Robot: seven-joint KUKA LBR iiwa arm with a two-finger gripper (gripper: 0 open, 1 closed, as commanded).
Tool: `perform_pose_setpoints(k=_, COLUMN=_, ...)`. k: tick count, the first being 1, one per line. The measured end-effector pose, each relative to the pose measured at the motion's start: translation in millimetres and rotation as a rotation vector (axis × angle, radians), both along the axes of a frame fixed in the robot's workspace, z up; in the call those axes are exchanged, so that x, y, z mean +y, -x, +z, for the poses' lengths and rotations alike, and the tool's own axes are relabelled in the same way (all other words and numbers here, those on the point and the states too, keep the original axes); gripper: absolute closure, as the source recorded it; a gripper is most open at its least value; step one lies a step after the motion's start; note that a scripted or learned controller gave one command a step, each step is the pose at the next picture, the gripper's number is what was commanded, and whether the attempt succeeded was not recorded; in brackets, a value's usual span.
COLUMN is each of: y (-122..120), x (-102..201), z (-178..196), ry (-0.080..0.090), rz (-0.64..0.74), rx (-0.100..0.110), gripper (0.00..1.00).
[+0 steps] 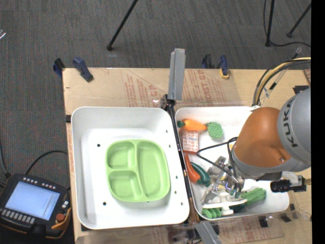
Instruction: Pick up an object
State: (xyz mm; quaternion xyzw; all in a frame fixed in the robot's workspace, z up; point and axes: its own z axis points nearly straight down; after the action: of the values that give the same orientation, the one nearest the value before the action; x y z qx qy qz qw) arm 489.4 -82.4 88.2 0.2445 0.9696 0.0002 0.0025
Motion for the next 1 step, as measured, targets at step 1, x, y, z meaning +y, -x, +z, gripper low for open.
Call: perform_pose_setpoints(k=1, y=-42.6, x=-91.1, z=21.3, ry=0.001, rz=0.01, rx=0.001, gripper=0.0)
